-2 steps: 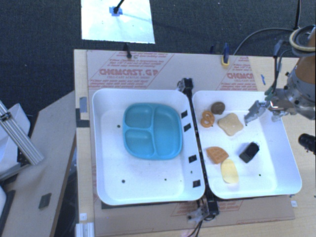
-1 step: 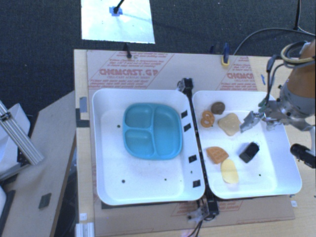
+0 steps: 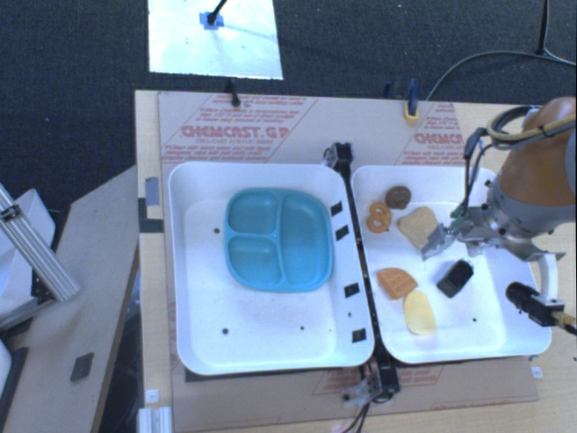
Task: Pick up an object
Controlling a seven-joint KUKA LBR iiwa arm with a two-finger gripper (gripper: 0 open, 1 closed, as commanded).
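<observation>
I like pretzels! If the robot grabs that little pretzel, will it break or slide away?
The pretzel looks thin with holes, so it may be light and could slip from the gripper. It lies flat in the right bin, so it probably won't roll.

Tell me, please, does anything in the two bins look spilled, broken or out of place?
Nothing stands out. The blue divided plate lies flat in the left bin. In the right bin the pretzel, brown cookie, tan piece, orange piece, yellow piece and black block lie apart, unspilled.
</observation>
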